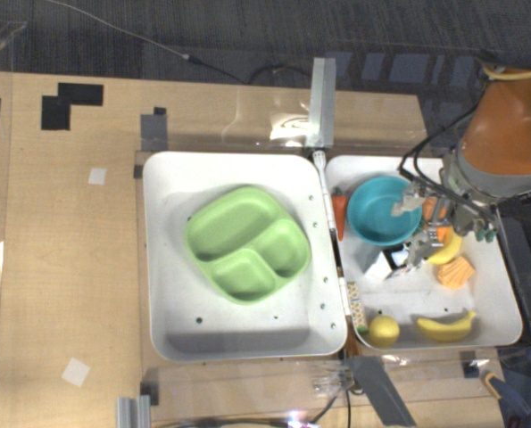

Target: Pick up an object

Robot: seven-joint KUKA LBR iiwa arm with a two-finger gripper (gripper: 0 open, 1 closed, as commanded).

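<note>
Two shallow white bins are set side by side on the table (60, 266). The left bin (171, 328) is taken up by a green divided plate (247, 243), which lies tilted at its middle.

The right bin (506, 315) is used here as the landmark. A teal bowl (381, 214) is seen in its upper left part, and a thin orange-red piece (338, 214) lies just left of the bowl, against the bin's left wall. A yellow lemon (384, 330) rests near the lower left corner, with a banana (445, 326) just to its right along the lower wall. An orange block (455, 272) is placed toward the right side, and a second yellow piece (445, 251) lies touching it from above.

The arm (510, 132) is extended over the bin's upper right corner. The hand (426, 230) is lowered just right of the bowl, above the middle of the bin. Whether the hand is wide or narrow cannot be told, and nothing can be made out as held in it.
</note>
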